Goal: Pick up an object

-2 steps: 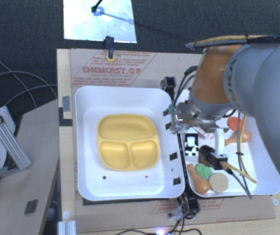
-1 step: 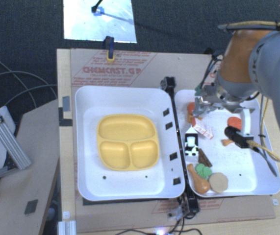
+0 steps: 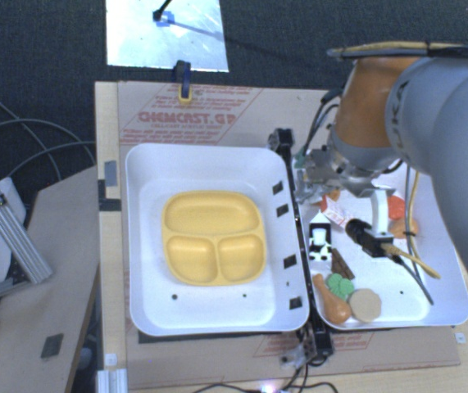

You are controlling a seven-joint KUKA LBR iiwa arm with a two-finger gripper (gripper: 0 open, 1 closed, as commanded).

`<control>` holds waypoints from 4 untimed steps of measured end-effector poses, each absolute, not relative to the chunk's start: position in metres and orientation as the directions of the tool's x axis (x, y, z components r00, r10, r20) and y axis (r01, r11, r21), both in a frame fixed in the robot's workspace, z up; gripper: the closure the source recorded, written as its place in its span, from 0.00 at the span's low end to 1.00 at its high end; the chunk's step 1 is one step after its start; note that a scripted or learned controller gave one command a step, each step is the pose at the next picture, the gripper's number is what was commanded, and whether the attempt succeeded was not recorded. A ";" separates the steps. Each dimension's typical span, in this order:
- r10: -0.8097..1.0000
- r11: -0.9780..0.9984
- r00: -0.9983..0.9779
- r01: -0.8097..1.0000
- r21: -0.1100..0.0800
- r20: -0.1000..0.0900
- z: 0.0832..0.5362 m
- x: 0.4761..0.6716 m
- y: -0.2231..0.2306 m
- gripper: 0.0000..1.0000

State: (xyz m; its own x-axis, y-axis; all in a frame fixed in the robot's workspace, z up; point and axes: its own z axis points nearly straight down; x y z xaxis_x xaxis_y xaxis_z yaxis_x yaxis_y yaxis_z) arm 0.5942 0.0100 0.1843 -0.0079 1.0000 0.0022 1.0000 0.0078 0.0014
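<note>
Two white bins sit side by side on the worktop (image 3: 106, 129). In the nearest corner of the right bin (image 3: 451, 301) lie three things close together: one tan drumstick-shaped piece (image 3: 332, 300), one green piece (image 3: 342, 284) touching it, and one round beige disc (image 3: 365, 304) just beside both. A little farther in are one brown wedge (image 3: 341, 263) and one black-and-white piece (image 3: 320, 244) against the bin's left wall. Farther still are one red-and-white piece (image 3: 333, 214) and one orange piece (image 3: 397, 208). That makes seven loose things in this bin, all lying on its floor.

The gripper (image 3: 329, 193) hangs over the far left part of the right bin, just above the red-and-white piece. The grey and orange arm (image 3: 430, 113) covers it from above, so I cannot tell whether it is released or clenched, and nothing can be seen held in it.

The left bin (image 3: 147, 301) holds one yellow tray (image 3: 213, 236) with three compartments, one long and two smaller.

Beyond the bins, a brown sheet (image 3: 242, 105) under them bears red lettering that reads "CHEMCAST GP". One blue-and-yellow clamp (image 3: 184, 81) grips its far edge, and one silvery sheet (image 3: 168, 31) lies behind it.
</note>
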 end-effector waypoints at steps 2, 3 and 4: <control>1.000 0.008 -0.008 1.000 -0.001 0.003 0.213 0.513 0.124 1.00; 1.000 -0.008 0.008 1.000 0.001 -0.005 0.183 0.564 0.023 1.00; 1.000 0.008 -0.008 1.000 0.000 0.003 0.184 0.547 0.084 1.00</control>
State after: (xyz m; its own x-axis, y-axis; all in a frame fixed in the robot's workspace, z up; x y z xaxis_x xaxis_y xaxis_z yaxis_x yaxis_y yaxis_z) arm 0.5467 0.0840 0.1841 -0.0081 1.0000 0.0029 1.0000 0.0081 -0.0005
